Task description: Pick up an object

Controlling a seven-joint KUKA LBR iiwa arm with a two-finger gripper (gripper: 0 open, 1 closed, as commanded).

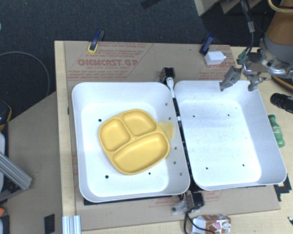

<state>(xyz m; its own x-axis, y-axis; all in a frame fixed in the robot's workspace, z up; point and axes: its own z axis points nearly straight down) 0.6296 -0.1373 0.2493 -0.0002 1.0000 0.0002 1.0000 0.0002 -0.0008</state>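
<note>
Fingers [228,80] of the gripper [240,83] stand spread apart with nothing between them, poised over the far rim of the right bin [263,126]. Well away from the fingers, across the seam between the bins, a yellow divided plate [133,141] lies flat in the left bin [83,130], with two small compartments on its far side and one long one nearer the camera.

By the look of it the plate is a light, stiff moulded plastic, smooth and likely slippery, and not fragile. Lying flat, it offers little for two fingers to close on. My best guess for a hold is the raised outer rim or one of the ridges between compartments, with one finger inside a well and the other outside the edge.

A paler yellow scrap [166,129] pokes out from under the plate's edge on the side towards the fingers; most of it is covered, so I cannot tell what it is. The arm above the wrist is cut off by the frame.
</note>
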